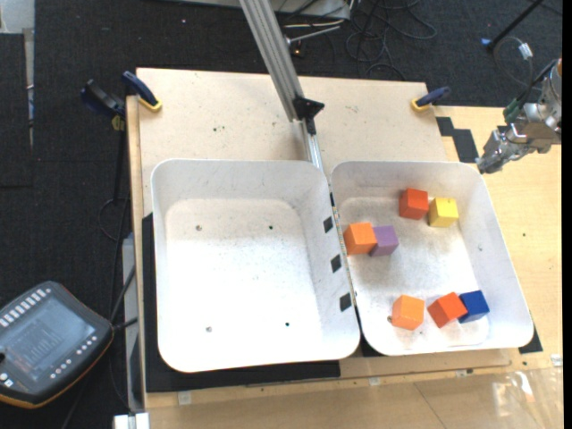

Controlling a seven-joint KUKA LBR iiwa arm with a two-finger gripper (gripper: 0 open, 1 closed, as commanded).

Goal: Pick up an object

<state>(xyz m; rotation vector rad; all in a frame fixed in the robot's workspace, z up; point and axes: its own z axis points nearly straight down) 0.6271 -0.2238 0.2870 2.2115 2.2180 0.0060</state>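
Observation:
The right bin [487,211] holds several small blocks. A red-orange cube [413,203] and a yellow cube [443,211] sit side by side near its back. An orange cube [360,237] touches a purple cube [384,239] toward the bin's left wall. Near the front lie an orange cube [407,312], a red-orange cube [446,309] and a blue cube [474,305]. My gripper [494,159] hangs at the far right, above the bench just outside the right bin's back right corner, with no block near it.
The left bin [179,195] stands beside the right one on the wooden bench. A metal pole [273,47] slants down to the bins' shared back edge. Clamps [143,92] sit at the bench's back corners. A teach pendant [45,342] lies at lower left.

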